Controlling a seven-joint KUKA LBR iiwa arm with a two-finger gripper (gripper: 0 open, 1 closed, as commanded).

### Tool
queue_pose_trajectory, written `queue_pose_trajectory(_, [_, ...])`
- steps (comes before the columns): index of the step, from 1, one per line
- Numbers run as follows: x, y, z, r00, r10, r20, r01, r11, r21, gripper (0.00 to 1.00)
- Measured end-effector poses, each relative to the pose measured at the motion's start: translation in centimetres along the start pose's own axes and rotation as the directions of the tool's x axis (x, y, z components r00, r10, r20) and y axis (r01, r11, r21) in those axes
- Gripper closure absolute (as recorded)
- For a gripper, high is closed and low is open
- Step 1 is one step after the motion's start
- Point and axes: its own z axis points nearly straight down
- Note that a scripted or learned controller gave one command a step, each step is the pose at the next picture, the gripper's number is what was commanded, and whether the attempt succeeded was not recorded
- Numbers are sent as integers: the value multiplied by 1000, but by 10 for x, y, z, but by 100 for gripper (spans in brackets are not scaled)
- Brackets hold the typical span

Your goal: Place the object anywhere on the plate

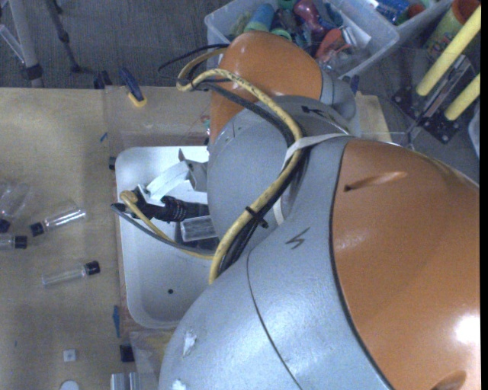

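The grey and orange arm [320, 228] hides most of the white bin [141, 297], its tool's state impossible to tell, so it should descend slowly.

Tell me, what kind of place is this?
Probably a robotics lab or workshop. A big grey and orange robot arm reaches over a white bin on a wooden bench, clear vials lie scattered, and a tub of colourful toys sits behind.

Wooden bench [53, 137] bears white bin [145, 293], clear vials [65, 219].
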Motion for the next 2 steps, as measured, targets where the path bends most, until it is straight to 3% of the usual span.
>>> queue_pose_trajectory(1, [37, 24, -4, 967, -254, 0, 254, 967, 0, 100])
queue_pose_trajectory(2, [73, 28, -148, 712, -702, -1, 702, 712, -2, 100])
